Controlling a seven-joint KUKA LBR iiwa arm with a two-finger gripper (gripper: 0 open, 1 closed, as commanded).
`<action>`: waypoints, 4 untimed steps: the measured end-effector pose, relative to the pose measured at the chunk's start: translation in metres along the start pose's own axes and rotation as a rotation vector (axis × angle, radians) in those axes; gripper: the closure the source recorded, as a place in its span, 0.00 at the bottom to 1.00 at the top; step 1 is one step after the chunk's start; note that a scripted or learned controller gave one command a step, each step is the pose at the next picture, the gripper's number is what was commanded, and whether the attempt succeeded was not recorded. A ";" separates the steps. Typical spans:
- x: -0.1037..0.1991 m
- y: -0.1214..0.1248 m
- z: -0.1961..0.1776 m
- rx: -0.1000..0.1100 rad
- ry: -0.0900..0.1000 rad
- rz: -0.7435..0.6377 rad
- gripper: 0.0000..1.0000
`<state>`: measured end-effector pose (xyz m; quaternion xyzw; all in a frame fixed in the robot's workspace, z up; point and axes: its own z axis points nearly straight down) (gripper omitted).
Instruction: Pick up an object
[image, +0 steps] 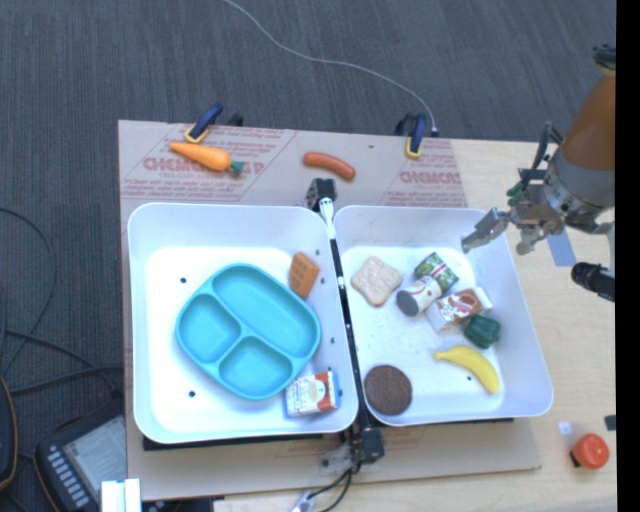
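My gripper (520, 238) hangs over the far right corner of the right bin (520, 400). It is open, with its fingers (482, 230) spread and nothing between them. Below and to its left lie a green-labelled can (426, 281) on its side, a small printed packet (458, 306) and a green pepper (483, 330). A yellow banana (470, 367) rests near the front right. A tan cracker (375, 280) and a brown round cookie (387, 389) lie on the bin's left side.
The left bin (150, 300) holds a blue divided plate (248, 331), an orange bread piece (304, 273) and a small carton (310, 393). Behind the bins, a carrot (205, 157) and a sausage (329, 165) lie on the cardboard. An orange object (590, 452) sits on the bench, front right.
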<state>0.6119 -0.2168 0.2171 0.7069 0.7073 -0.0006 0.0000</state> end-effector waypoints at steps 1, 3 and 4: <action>0.030 -0.002 0.125 -0.001 0.000 -0.001 0.00; 0.099 -0.037 0.012 -0.003 0.001 -0.002 1.00; 0.155 -0.084 0.012 0.001 0.001 -0.001 1.00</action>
